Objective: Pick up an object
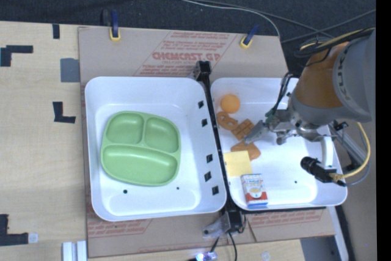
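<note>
The right bin (293,183) holds an orange ball (230,102), a brown pretzel-like piece (228,123), a waffle-like brown piece (244,129), another brown piece (246,151), a flat yellow square (237,163) and a small red-and-white carton (254,189). My gripper (269,135) hangs low over the middle of this bin, just right of the brown pieces. Its fingers stand open with only white bin floor between them. The left fingertip is close to the waffle-like piece; I cannot tell if it touches.
A green divided plate (141,148) lies in the left bin (93,131). A black divider with clips (211,131) runs between the bins. The arm's orange band (317,79) and cables (351,162) overhang the right bin's right side.
</note>
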